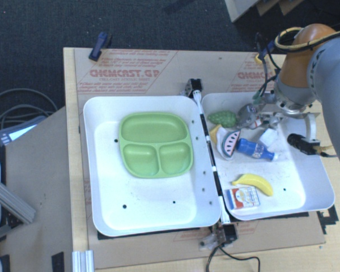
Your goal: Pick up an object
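Objects for picking are gathered in the white bin (311, 194) at right of frame: a blue plastic bottle (256, 149), a watermelon-slice toy (230, 143), a green leafy toy (222, 118), a yellow banana (254, 183) and a small red-and-white carton (242, 198). The hand (264, 116) is recorded low over that bin's upper part, just above the bottle; its grip state cannot be told. A green three-compartment plastic tray (156, 144) is noted in the left white bin (102, 169).

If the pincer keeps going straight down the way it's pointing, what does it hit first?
Probably the blue bottle. The pincer points down into the right bin, just above the bottle and beside the watermelon slice. Depth is unclear from this slanted view, so it could land on bare bin floor between them.
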Controlling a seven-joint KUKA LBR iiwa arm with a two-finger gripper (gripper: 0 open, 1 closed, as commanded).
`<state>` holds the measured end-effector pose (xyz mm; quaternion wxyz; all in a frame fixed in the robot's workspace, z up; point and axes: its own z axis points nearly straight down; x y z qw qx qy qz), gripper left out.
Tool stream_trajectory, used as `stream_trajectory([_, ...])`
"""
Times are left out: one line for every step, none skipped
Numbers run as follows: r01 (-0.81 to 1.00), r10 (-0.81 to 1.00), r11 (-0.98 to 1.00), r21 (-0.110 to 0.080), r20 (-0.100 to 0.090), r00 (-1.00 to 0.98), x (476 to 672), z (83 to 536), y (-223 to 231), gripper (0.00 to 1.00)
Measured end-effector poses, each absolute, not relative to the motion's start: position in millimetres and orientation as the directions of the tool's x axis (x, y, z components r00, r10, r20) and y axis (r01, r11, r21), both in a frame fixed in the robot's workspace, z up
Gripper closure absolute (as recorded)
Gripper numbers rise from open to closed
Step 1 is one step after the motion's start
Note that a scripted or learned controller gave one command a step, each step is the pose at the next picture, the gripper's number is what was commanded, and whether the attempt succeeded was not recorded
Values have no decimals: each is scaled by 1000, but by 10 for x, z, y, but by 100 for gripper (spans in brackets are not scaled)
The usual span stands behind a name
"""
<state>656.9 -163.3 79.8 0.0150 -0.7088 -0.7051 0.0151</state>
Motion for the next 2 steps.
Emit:
stream_trajectory([999,1000,-11,-40,-2,11,6572,801,-1485,0])
stream_trajectory([1000,1000,-1,-6,-1,1,6651,842,-1649,0])
